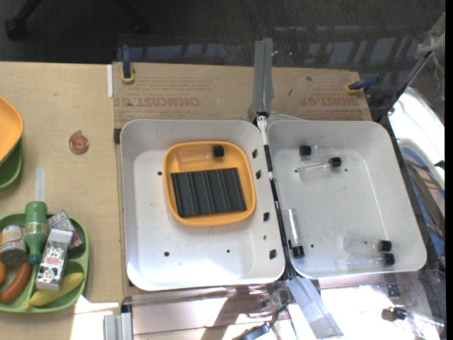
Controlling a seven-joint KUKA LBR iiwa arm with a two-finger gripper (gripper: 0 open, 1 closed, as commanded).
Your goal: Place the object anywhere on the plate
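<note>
An orange square plate (170,190) lies in the left bin (141,225), toward its back. A dark ridged slab (210,192) covers most of the plate. A clear vial with a black cap (204,152) lies on the plate's far edge, behind the slab. In the right bin (396,190) lie several more clear vials with black caps. One vial (320,166) is near the back and a loose black cap (305,149) lies beside it. Another vial (292,231) rests along the left wall, and two vials (368,253) lie at the front right corner.
A metal post (262,76) rises behind the seam between the bins, in front of a cardboard sheet (184,94). On the wooden bench at left stand a green tray of toy food (42,264), a yellow bowl (8,137) and a small pink disc (78,143).
</note>
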